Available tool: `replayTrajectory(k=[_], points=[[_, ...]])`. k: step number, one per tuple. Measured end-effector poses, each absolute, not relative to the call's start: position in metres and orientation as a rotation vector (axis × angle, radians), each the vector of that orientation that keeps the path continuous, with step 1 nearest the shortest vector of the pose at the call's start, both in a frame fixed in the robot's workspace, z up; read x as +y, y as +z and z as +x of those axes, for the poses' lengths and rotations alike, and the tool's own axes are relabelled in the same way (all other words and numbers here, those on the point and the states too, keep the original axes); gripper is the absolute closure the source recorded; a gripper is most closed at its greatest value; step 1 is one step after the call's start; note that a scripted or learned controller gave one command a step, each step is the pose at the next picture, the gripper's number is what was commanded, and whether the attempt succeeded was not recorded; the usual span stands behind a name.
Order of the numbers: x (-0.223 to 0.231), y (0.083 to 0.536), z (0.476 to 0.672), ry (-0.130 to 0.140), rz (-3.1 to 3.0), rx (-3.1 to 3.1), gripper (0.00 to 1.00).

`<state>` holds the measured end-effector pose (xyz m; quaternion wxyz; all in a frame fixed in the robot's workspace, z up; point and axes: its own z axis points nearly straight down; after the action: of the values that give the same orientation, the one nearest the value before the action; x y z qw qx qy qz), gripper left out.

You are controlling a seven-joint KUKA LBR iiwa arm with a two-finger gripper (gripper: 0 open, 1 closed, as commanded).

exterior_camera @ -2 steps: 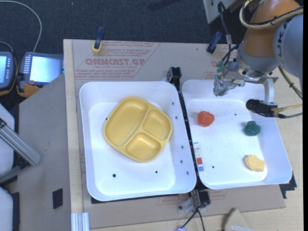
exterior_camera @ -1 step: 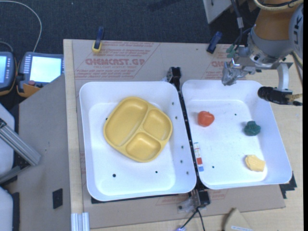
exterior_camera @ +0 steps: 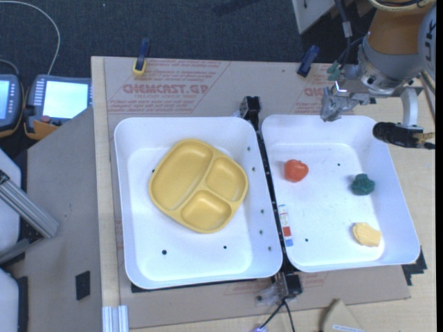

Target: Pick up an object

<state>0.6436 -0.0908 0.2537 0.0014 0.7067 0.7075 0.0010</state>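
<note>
Bottom of frame, near edge: the two white bins sit side by side on a brown board, their inner rims touching down the middle. Right bin point(exterior_camera: 394, 185) holds the loose pieces, well apart from one another, which should leave finger room around each: a yellow lump point(exterior_camera: 367, 234) at lower right near the front wall, a dark green piece point(exterior_camera: 362, 184) at mid right close to the side wall, a red-orange piece point(exterior_camera: 296, 170) left of centre, and a small striped label or packet point(exterior_camera: 284, 225) lying flat along the inner rim. Any of the three lumps would serve as the task's object; the red-orange one looks easiest, being clear of the walls. Left bin point(exterior_camera: 131, 206) carries a yellow divided plate point(exterior_camera: 199, 185), flat, three compartments up, turned on the diagonal; broad and shallow, probably a poor thing to pinch. Farther back, upper right: the gripper point(exterior_camera: 334, 109) hangs over the back rim of the right bin, nothing between its fingers; at this size I cannot tell whether they are spread or shut. Nothing stands between it and the pieces. Upper left, off the board: a handheld screen point(exterior_camera: 61, 99).
</note>
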Motion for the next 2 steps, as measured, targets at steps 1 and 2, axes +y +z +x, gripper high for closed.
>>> replayTrajectory(k=[1, 2], points=[[-0.032, 0.249, 0.638, -0.001, 2.218, 2.228, 1.00], [0.022, 0.251, 0.634, 0.000, 2.217, 2.230, 1.00]])
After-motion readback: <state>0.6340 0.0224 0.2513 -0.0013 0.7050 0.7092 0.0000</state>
